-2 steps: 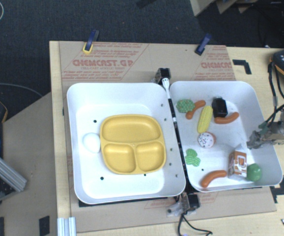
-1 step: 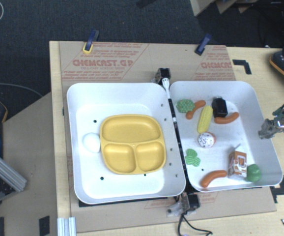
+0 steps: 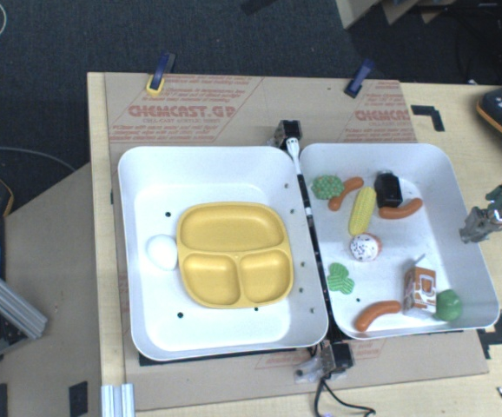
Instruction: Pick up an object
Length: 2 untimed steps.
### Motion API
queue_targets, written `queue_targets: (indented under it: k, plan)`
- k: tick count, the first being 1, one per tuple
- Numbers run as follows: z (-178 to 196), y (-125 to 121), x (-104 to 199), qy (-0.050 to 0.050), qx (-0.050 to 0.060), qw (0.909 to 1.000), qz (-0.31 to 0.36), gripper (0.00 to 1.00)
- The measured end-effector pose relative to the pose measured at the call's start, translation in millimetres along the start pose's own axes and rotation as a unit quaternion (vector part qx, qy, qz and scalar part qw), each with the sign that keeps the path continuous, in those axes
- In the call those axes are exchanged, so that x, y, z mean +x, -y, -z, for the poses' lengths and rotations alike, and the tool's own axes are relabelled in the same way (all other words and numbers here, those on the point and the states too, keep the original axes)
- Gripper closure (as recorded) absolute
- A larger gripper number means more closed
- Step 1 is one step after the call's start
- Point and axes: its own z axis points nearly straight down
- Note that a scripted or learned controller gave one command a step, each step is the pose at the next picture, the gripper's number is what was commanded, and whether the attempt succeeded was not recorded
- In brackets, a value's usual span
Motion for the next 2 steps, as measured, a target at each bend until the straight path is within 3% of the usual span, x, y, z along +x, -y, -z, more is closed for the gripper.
queue_targets:
  k: [2]
  plan:
    - [15, -53, 99, -0.001, -0.001, 1.0000, 0.003, 1.00]
